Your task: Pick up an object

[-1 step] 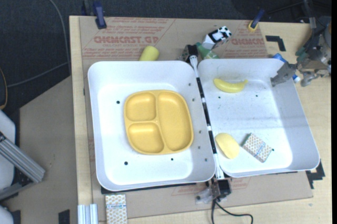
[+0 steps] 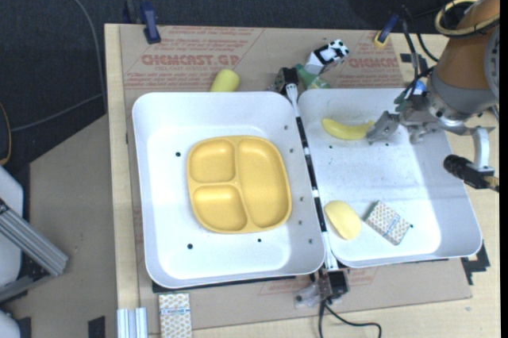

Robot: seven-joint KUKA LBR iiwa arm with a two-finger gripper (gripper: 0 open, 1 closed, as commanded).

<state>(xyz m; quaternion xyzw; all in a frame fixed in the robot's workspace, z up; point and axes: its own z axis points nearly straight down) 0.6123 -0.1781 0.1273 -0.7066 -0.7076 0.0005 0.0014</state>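
Holding three objects (image 2: 346, 128), right bin (image 2: 444, 201).

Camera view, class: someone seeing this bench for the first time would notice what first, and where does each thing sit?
The big yellow divided plate in the middle of the left bin grabs the eye first. Next comes the grey arm with its orange band, reaching in from the right, its gripper low in the right bin beside a yellow banana. Nearer the front of that bin lie a pale yellow lump and a small patterned packet.

I count two white bins (image 2: 151, 170), one yellow divided plate (image 2: 238, 183), one banana (image 2: 345, 129), one patterned packet (image 2: 388, 222).
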